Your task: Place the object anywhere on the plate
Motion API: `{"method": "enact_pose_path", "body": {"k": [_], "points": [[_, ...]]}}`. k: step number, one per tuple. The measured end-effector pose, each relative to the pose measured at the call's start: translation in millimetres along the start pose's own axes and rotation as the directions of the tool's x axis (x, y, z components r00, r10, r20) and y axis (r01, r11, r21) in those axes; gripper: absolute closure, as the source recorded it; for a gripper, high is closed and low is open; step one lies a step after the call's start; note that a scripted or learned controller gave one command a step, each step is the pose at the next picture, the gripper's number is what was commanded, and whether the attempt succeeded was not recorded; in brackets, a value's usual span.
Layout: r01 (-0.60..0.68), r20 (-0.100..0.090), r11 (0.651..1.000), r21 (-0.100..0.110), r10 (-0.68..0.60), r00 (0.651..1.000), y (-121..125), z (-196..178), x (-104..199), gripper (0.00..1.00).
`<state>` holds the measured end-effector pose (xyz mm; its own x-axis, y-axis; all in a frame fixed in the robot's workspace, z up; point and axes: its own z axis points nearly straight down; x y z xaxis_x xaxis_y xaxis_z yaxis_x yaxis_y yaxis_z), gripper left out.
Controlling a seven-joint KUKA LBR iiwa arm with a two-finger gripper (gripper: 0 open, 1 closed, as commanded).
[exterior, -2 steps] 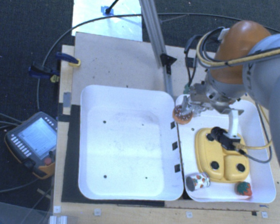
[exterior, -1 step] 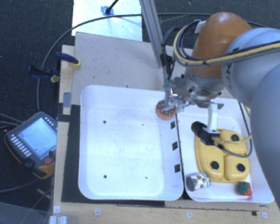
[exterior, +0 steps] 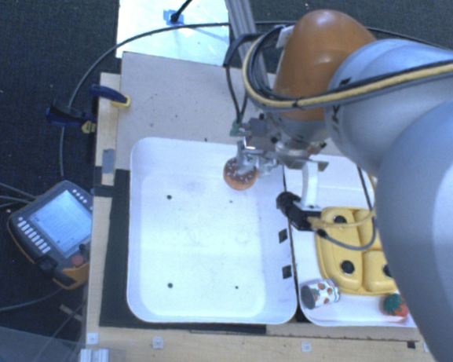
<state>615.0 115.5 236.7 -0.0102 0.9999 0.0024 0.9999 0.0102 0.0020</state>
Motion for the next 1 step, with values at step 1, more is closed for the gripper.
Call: {"method": "enact_pose_path", "body": {"k": [1], "points": [[-0.001,0.001,1.0,0.0,0.001,1.0,-4.9,14.4,58.8,1.0]]}}
